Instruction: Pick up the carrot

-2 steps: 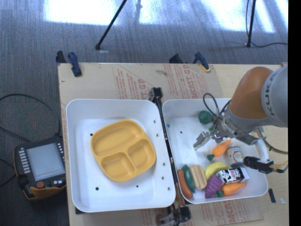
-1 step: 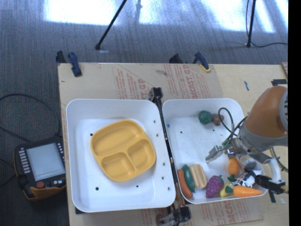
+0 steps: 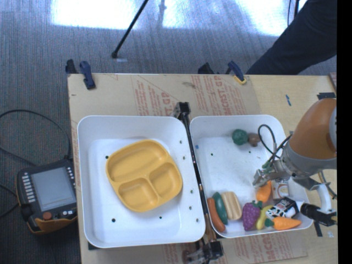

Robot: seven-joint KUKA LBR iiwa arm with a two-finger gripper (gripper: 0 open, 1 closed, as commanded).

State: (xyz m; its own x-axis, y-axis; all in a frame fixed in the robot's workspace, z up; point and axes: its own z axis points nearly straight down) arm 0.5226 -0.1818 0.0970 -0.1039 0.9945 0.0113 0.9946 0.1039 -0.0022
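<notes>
The carrot point(image 3: 287, 223), orange with a green leafy end pointing left, lies flat in the front right corner of the right bin point(image 3: 220, 126). My gripper point(image 3: 265, 179) hangs low over the right side of that bin, up and to the left of the carrot. Directly under its tip is another orange tapered piece point(image 3: 264, 193), touching or nearly touching it. I cannot make out whether that piece is held.
Toy foods crowd the right bin's front: a red sausage point(image 3: 215, 215), green cucumber point(image 3: 221, 207), tan bun point(image 3: 232, 205), purple grapes point(image 3: 251, 215) and a black-and-white item point(image 3: 284, 207). A green ball point(image 3: 240, 136) sits at the back. The left bin holds a yellow divided plate point(image 3: 144, 175).
</notes>
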